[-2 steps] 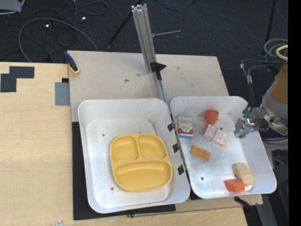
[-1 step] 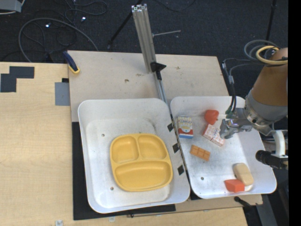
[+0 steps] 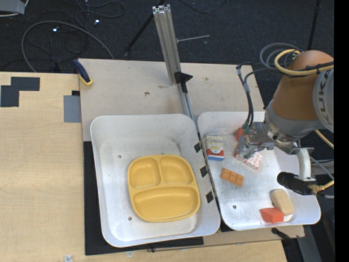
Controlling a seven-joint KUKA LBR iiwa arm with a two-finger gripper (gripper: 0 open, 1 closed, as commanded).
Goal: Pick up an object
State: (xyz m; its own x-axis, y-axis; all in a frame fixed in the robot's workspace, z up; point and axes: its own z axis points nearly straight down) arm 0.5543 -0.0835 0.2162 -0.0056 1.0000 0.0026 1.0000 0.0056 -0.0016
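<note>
On the bench (image 3: 131,86) two white bins sit side by side, their inner rims touching along a seam marked by small black clips. Largest is the left bin (image 3: 109,146), which holds a yellow tray (image 3: 162,188) with three compartments, lying flat toward the bin's near right part. Beside it, the right bin (image 3: 229,212) carries the small items.

From the right the arm (image 3: 300,97) reaches in, its orange band bulky above the wrist, and its gripper (image 3: 252,146) hangs low over the far middle of the right bin. Whether the gripper is released or clenched cannot be told at this angle, since its tip is mixed up with what lies under it. Just below it lies a pale pinkish block (image 3: 251,160), touching or nearly touching the gripper; nothing shows it lifted off the bin floor.

Behind the bins a metal post (image 3: 167,42) rises at a slant from the bench.

Smaller things follow. A tan bun (image 3: 282,201) lies near the bin's near right corner, with a red block (image 3: 271,215) just beside it on the near side. A small box (image 3: 215,147), white with red and blue, sits close to the seam. Between the box and the bun lies an orange bar (image 3: 232,177), apart from both.
</note>
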